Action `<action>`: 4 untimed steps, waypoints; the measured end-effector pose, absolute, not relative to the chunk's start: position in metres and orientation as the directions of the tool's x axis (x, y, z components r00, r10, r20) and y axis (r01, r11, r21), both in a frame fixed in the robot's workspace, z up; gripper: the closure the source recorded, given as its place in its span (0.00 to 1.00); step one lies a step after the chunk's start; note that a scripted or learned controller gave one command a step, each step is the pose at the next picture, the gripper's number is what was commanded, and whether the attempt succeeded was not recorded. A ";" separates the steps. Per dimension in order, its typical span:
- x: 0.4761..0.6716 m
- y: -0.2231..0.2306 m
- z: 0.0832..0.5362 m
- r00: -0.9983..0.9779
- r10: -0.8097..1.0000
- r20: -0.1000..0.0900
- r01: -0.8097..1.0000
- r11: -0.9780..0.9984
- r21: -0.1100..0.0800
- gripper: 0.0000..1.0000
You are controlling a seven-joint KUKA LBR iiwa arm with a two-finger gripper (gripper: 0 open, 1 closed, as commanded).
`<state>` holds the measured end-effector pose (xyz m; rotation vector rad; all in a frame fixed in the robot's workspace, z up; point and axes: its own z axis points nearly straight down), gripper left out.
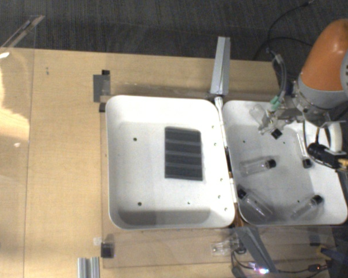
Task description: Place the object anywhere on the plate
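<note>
The two-finger gripper (pixel 274 122) hangs over the far part of the right white bin (pixel 336 213); whether it is open or closed I cannot tell. Nearest below it lies a clear plastic vial with a black cap (pixel 258 165) — light, stiff, probably slick and apt to roll — best pinched across its body, with the dark ribbed rectangular plate (pixel 183 153) off to the gripper's side in the left white bin (pixel 127 172).

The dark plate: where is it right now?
The dark plate lies flat near the middle of the left bin, apart from the gripper over the right bin.
</note>
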<state>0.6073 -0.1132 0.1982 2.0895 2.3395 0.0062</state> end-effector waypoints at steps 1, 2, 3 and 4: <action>0.660 -0.054 0.185 -0.450 0.893 -0.003 0.893 0.450 0.006 1.00; 0.670 0.002 0.187 -0.753 0.658 -0.006 0.658 0.753 0.008 1.00; 0.661 0.040 0.311 -0.923 0.386 -0.011 0.386 0.923 0.007 1.00; 0.656 0.081 0.302 -0.736 0.677 -0.005 0.677 0.736 0.007 1.00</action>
